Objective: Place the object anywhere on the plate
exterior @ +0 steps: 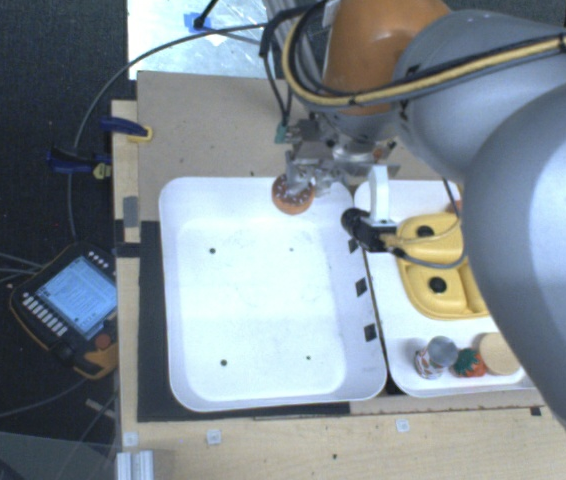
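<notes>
Just beneath end effector [308,173], object [291,197]

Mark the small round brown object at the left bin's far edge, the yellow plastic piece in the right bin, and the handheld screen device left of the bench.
Small round brown object [292,198]: camera view, its middle.
Yellow plastic piece [441,268]: camera view, top surface.
Handheld screen device [75,298]: camera view, lit screen.

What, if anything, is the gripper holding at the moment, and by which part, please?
It cannot be told for sure. The gripper is right above a small brown round object at the far edge of the left bin, seemingly touching its top, but the hold itself is not clear.
</notes>
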Controlling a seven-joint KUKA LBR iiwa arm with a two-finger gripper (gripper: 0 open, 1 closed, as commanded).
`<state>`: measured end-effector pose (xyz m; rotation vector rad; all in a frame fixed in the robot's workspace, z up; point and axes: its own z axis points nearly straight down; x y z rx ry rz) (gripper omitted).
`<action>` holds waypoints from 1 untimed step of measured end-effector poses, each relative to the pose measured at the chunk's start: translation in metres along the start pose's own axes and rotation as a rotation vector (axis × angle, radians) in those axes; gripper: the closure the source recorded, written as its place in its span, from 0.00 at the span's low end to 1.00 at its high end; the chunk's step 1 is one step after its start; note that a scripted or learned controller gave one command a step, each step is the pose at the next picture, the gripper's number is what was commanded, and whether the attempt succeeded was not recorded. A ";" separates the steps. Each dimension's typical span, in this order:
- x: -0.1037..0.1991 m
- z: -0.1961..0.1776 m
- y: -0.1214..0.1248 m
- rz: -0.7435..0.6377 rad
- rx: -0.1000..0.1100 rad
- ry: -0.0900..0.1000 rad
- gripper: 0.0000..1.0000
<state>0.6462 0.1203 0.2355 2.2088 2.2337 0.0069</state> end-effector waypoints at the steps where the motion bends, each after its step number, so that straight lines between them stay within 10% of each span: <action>1: -0.004 0.000 0.000 0.005 0.001 -0.002 0.00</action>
